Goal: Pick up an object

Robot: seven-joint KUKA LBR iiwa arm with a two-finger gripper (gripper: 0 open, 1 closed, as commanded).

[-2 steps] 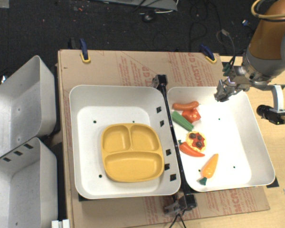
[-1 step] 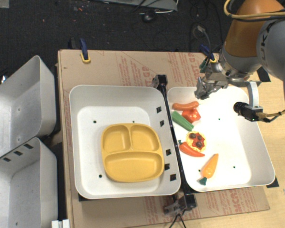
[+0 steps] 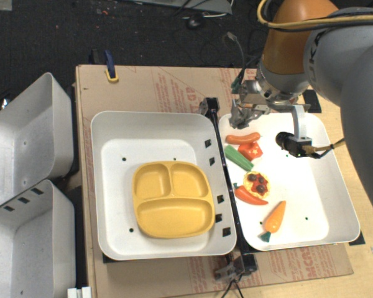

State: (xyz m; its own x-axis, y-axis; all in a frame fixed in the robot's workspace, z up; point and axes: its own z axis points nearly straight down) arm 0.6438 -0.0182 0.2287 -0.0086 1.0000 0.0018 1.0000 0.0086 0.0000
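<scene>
1. Grey arm with orange band reaching in from the right; two-finger gripper (image 3: pixel 241 120) poised low over the far left corner of the right shallow white bin (image 3: pixel 317 210).
2. Finger state: cannot tell. Tips dark and small against the bin wall; gap between them not resolvable.
3. Nothing seen between the fingers. No grasp recorded.
4. Candidate items, all lying on the right bin floor, clustered along its left side:
   - long orange-red plastic sausage (image 3: pixel 243 138), just below the gripper, nearest of all;
   - small red plastic pepper (image 3: pixel 252 149), touching or just beside the sausage;
   - green plastic pod-shaped vegetable (image 3: pixel 239 159), angled, beside the pepper;
   - small round yellow toy pizza with dark toppings (image 3: pixel 257 183);
   - red plastic chilli (image 3: pixel 250 196), at the pizza's lower edge;
   - orange plastic carrot with green tip (image 3: pixel 274 217), nearest the near edge, apart from the rest.
5. Left shallow white bin (image 3: pixel 112 228) holding a yellow plastic compartment plate (image 3: pixel 173 199), flat, roughly centred. Not near the gripper.
6. Progress, judged: approach stage only. Target probably the sausage, going by proximity. Nothing lifted.
7. Remaining: descent onto one item, closure, lift clear of the bin floor.
8. Risk, judged: sausage and pepper close together, near the bin wall; possible snag or double contact.
</scene>
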